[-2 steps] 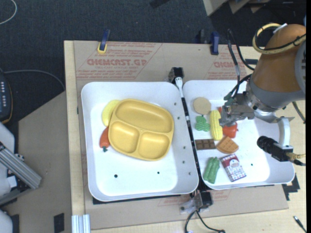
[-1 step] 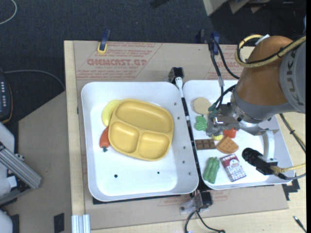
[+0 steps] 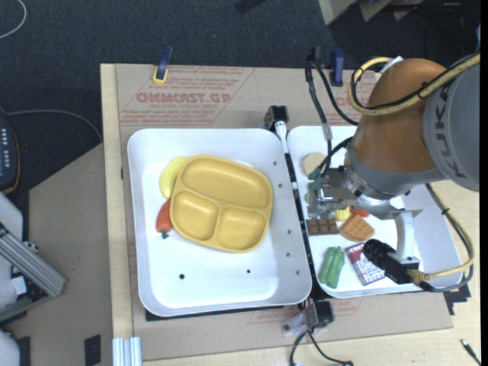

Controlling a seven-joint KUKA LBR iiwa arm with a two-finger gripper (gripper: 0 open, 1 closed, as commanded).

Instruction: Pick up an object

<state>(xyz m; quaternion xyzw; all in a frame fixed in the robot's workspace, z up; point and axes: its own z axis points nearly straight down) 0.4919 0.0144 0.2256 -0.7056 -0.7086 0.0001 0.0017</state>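
Two white bins side by side on a cardboard sheet [image 3: 191, 90] w/ red print. Left bin [image 3: 152, 265]: yellow divided tray [image 3: 221, 203] near centre, tilted, three sections. Blue-and-yellow clamp [image 3: 162, 67] at sheet's far edge, another blue clamp [image 3: 336, 65] further right. Black clips [image 3: 277, 117] and [image 3: 316, 311] at both ends of the gap btwn bins. Dark carpet [image 3: 91, 21] beyond the bench.

The gripper [image 3: 324, 197] hangs over the right bin [image 3: 435, 239], near its left wall. Just below it lie a chocolate bar [image 3: 320, 225] and a wedge [image 3: 356, 228]; further below, a pickle [image 3: 332, 266]. Far to its left, a divided tray [image 3: 221, 202] sits in the left bin [image 3: 210, 280].
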